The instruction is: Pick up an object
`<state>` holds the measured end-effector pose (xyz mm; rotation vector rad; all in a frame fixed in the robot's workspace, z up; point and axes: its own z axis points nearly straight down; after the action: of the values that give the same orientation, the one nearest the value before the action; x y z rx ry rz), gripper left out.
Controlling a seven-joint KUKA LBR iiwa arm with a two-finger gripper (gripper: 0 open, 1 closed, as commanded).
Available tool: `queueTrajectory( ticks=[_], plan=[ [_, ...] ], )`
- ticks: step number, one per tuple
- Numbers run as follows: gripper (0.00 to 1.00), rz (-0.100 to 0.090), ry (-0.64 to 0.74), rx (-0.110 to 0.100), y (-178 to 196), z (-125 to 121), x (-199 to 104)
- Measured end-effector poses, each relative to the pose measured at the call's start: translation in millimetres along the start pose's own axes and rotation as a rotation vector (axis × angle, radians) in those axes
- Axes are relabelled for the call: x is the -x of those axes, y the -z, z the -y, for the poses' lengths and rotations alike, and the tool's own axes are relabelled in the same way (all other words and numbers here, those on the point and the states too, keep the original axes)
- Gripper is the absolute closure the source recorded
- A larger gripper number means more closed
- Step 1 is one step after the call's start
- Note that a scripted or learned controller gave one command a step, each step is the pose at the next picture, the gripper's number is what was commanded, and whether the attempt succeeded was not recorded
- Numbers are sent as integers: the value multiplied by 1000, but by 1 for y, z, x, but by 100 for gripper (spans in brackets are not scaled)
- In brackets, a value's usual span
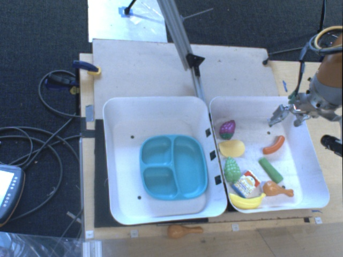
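Arm reaching from right; tool (288, 115) above right bin (308, 143) far edge, fingers spread, holding nothing.

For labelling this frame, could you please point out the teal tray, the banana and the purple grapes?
teal tray (199, 185): camera view, right rim.
banana (246, 201): camera view, middle of its curve.
purple grapes (228, 127): camera view, centre of the bunch.
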<state>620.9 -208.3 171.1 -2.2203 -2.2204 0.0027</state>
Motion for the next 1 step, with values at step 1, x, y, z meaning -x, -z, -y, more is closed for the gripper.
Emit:
queueTrajectory(
  ticks=[1],
  plan=[
    [0,0,0,-1,-56,9,5]
  ],
)
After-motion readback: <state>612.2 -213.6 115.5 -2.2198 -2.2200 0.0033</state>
